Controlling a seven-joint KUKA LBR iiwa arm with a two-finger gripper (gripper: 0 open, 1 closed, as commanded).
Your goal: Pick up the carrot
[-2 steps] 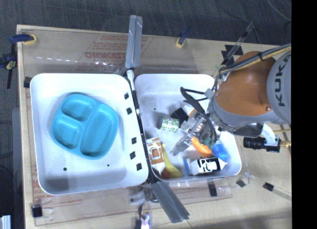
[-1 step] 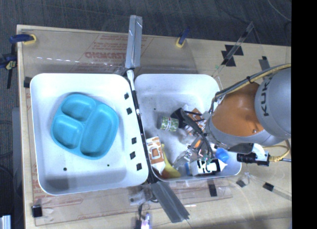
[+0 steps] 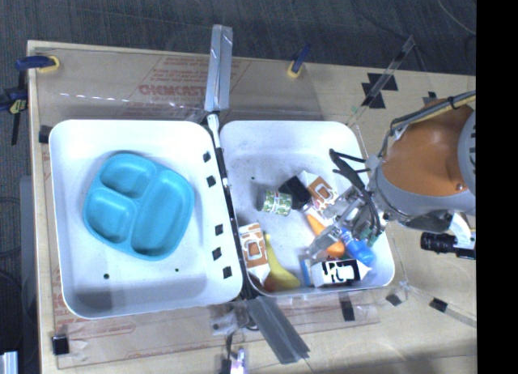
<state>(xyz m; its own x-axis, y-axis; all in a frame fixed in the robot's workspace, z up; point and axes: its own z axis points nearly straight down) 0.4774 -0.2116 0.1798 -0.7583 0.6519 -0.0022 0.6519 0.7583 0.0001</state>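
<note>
Hovering with a grip I cannot tell over the carrot (image 3: pixel 316 223), the hand (image 3: pixel 350 220) risks snagging the crowded bottle (image 3: pixel 356 249) instead.

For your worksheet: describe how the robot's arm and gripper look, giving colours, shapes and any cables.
The arm has a rounded orange band with grey casing beyond it. Thin black cables loop near the wrist. The gripper is a small metallic grey assembly.
</note>
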